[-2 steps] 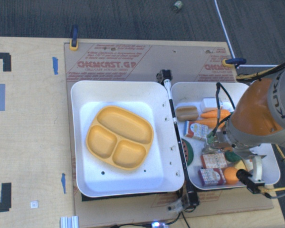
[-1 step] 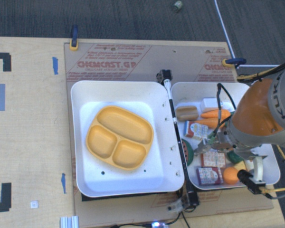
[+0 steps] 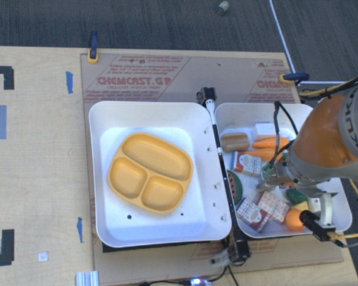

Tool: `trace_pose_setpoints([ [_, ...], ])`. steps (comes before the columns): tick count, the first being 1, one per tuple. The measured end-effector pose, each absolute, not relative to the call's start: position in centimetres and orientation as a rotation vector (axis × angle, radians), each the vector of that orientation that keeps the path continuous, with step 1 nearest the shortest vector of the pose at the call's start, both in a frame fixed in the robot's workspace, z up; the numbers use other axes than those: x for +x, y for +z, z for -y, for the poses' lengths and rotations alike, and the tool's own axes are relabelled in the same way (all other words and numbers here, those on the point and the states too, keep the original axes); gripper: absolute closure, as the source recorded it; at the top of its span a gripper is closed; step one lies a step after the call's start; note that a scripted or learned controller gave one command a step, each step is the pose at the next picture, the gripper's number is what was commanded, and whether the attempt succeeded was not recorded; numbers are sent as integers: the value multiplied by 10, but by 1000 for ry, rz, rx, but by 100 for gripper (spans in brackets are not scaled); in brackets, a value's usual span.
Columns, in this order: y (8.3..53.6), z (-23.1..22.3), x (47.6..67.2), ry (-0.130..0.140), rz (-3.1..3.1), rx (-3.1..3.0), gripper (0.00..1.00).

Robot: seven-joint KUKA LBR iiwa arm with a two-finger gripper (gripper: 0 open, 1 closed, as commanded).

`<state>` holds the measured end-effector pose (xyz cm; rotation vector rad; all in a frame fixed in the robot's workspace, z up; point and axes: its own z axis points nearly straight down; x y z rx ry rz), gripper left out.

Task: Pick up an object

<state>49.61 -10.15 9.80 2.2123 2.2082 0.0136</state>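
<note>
The arm (image 3: 328, 139), grey with an orange band, reaches down into the right bin (image 3: 343, 219), and its wrist hides the lower end, so I cannot tell how the grasping part is set or whether anything is caught in it. The wrist sits over the middle of the right bin, above a jumble of small things.

Taking the right bin as the landmark: along its far side lie a brown bread-like piece (image 3: 235, 141), a white block (image 3: 264, 128) and an orange carrot (image 3: 268, 142). Against its left wall rests a watermelon slice (image 3: 235, 187). At its near left are red-and-white packets (image 3: 260, 210), touching one another. At its near edge, just beside the arm's cabling, sits an orange fruit (image 3: 294, 219).

Left of the right bin, the other white bin (image 3: 101, 177) holds a yellow divided plate (image 3: 149, 171) with three compartments. Both bins stand on the surface (image 3: 36, 177).
</note>
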Motion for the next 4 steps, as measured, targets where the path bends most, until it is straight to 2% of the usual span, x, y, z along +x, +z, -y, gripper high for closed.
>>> trace_pose_setpoints([
  [1,88,96,486,10,-2212,2214,100],
  [2,87,94,493,0,-2216,2221,100],
  [3,88,98,493,-3,-2204,2219,0],
  [4,98,95,495,6,-2209,2216,100],
])
